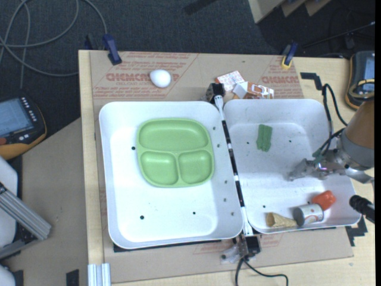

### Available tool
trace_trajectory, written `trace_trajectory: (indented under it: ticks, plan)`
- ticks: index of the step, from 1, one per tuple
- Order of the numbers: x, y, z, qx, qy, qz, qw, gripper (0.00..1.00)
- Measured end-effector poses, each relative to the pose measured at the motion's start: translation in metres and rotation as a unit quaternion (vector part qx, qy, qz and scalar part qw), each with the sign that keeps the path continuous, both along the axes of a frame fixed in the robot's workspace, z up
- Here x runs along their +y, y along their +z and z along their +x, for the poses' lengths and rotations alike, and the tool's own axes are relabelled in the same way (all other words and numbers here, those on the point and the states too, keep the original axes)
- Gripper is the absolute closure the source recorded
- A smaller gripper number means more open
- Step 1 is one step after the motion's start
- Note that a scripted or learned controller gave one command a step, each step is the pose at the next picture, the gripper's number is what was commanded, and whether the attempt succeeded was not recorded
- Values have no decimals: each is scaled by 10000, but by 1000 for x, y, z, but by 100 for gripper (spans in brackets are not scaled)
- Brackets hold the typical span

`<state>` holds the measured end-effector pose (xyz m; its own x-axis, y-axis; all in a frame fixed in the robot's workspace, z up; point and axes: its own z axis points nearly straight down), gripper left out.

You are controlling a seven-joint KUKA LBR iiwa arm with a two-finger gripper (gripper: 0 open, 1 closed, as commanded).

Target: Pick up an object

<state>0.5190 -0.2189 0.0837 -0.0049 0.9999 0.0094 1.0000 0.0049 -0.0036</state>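
Note:
The right bin [280, 115] holds a green block [264, 137] near its back. Along its front edge lie an orange piece [324, 199], a silvery cylinder [309, 213] and a tan wedge [278, 220]. My gripper [305, 169] reaches in from the right and sits low over the bin floor, between the green block and the front objects. It touches none of them and nothing shows in its grasp.
In the left bin [119, 207] lies a green divided plate [175, 151]. A white ball [159, 77] and small printed packets [244, 87] rest on the cardboard behind the bins. A black cable [327, 103] runs along the right bin's far right side.

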Motion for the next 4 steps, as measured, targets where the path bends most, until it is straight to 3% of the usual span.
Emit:
trace_trajectory:
  ticks: [1,2,3,4]
  plan:
    - [1,1,61,-16,4,0,10000,0]
    - [8,99,120,-32,-13,-55,10000,0]
    - [52,62,123,-9,-15,-42,10000,0]
    - [106,1,125,-7,-17,-41,10000,0]
